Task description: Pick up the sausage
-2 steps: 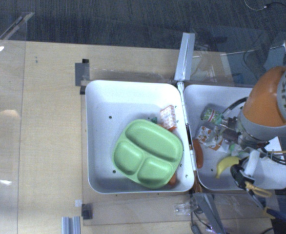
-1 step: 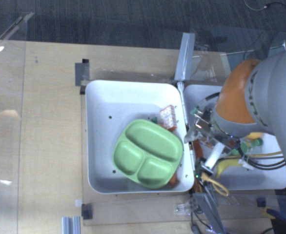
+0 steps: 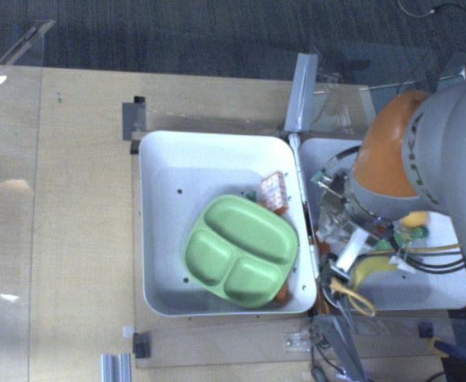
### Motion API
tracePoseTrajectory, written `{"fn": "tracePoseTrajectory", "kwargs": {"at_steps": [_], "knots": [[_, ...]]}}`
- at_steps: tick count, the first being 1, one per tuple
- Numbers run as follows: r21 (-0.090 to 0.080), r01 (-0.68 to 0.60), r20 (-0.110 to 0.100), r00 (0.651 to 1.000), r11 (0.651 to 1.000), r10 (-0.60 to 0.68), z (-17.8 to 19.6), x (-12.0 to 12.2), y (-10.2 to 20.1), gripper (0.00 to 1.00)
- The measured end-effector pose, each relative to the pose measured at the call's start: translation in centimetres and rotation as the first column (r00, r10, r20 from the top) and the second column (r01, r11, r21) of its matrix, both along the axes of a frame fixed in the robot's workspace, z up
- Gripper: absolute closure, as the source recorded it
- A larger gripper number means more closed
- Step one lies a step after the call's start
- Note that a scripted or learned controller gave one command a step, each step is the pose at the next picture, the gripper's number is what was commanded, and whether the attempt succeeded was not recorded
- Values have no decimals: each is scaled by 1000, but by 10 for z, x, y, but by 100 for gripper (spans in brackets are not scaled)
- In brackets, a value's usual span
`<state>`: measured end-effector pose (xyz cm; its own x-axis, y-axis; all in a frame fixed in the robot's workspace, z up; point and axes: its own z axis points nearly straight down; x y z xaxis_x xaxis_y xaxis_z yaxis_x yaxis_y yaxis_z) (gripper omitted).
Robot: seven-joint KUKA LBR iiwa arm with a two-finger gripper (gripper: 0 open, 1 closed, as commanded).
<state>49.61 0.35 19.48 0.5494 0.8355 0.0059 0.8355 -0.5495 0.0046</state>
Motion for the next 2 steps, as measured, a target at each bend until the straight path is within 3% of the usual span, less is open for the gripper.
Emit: {"fn": "tracePoseTrajectory", "kwargs": {"at_steps": [1, 2], "knots": [[-1, -91, -3, 996, 996, 91, 8, -8, 53, 100], [0, 43, -3, 999, 999, -43, 143, -8, 138, 100]]}}
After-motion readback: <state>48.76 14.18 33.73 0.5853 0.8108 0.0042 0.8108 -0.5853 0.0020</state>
